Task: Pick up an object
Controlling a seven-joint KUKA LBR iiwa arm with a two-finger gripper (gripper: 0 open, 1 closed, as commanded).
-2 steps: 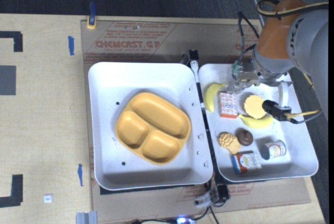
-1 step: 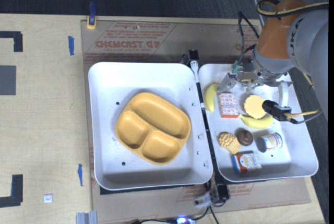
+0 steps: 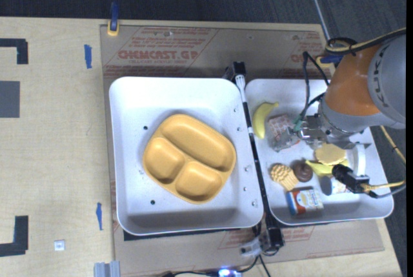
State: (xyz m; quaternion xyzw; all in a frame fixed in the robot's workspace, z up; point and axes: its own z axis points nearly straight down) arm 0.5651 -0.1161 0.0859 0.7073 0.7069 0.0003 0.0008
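Note:
My gripper hangs over the middle of the right bin, at the end of the grey and orange arm that comes in from the right. Just left of it lies a crumpled clear packet, and further left a yellow banana. Below the gripper sit a pale yellow piece and a darker yellow piece. Toward the front are a tan waffle-patterned cookie, a brown round piece and a small red, white and blue box. The view shows nothing held.
The left bin holds a large yellow three-compartment dish. A ridge separates the two bins. Cardboard lies under both bins on the wooden bench.

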